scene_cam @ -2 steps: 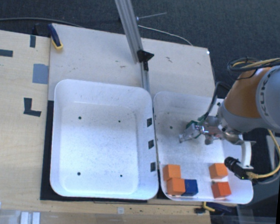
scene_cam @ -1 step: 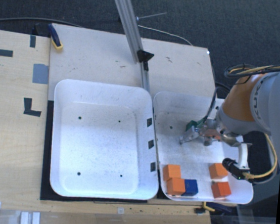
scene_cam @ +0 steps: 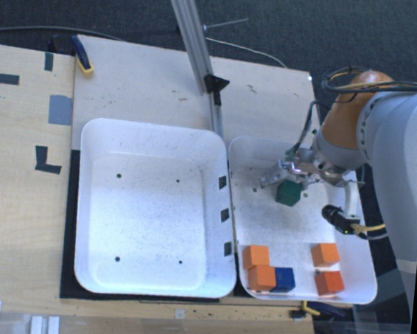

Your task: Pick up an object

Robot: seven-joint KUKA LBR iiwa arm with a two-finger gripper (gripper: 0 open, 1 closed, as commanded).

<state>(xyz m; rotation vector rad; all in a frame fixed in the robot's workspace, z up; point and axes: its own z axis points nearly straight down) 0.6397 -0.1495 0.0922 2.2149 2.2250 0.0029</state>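
1. While reaching in from the frame's right, the arm [scene_cam: 390, 130] sets its pincer [scene_cam: 290, 180] over the right bin [scene_cam: 302, 224], apparently clamped on a green block [scene_cam: 288, 194].
2. Four blocks, three orange [scene_cam: 257, 256] and one blue [scene_cam: 283, 279], line that bin's lower edge.
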